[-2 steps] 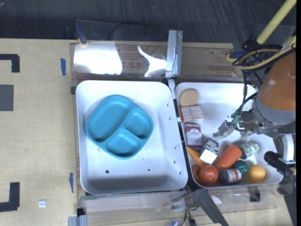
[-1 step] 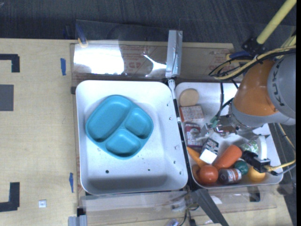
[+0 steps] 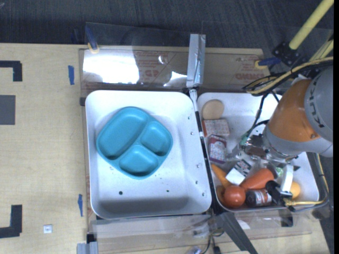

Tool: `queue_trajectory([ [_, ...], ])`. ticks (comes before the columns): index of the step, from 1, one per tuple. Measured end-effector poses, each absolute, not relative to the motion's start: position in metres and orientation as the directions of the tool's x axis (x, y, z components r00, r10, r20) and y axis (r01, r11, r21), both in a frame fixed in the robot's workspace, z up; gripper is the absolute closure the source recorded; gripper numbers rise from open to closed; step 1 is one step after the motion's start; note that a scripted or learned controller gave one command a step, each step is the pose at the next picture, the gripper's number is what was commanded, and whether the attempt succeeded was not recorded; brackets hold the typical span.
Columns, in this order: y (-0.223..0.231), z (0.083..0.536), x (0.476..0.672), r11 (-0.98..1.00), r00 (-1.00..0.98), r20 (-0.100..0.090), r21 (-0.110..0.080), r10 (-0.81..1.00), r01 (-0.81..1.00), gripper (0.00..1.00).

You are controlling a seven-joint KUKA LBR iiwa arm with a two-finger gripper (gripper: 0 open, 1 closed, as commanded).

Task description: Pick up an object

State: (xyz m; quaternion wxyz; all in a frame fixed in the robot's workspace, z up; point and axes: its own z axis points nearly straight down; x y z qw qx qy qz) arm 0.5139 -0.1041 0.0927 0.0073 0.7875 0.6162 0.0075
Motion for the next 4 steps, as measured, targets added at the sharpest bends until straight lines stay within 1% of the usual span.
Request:
queue_trajectory([
  [1, -0.104, 0.102, 0.515, -0.242, 0.242, 0.004, 0.023, 0.97, 0.97, 1.0],
  [2, -0.056, 0.233, 0.55, 0.046, -0.046, 0.0, 0.004, 0.999, 0.999, 1.0],
  [3, -0.056, 0.232, 0.549, 0.046, -0.046, -0.001, 0.001, 0.999, 0.999, 0.0],
  [4, -0.129, 0.172, 0.49, 0.101, -0.101, -0.001, -0.007, 0.995, 0.995, 0.0],
])
